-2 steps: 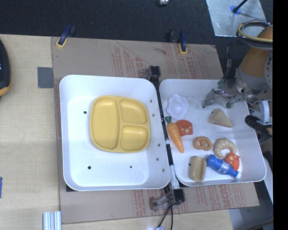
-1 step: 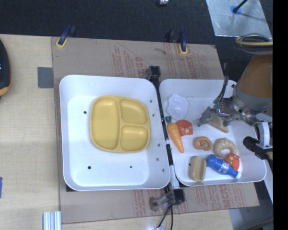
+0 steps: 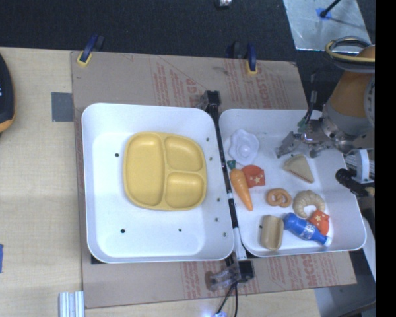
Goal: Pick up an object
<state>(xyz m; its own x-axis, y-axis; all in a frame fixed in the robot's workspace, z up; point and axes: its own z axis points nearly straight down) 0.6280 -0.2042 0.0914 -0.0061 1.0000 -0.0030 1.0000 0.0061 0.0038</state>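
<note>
Two bins: the left bin (image 3: 99, 177) holds a yellow divided plate (image 3: 165, 170), set aside; the right bin (image 3: 356, 236) crowds my choices, carrot (image 3: 241, 189), pretzel (image 3: 278, 197), wedge (image 3: 301, 169). My gripper (image 3: 302, 144) hovers spread just above the wedge, pinching nothing. My arm's wrist is cut off at the right.

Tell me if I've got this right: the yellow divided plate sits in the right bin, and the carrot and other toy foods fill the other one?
Not quite. The camera view shows the yellow divided plate in the left bin; the carrot and other toy foods lie in the right bin.
</note>
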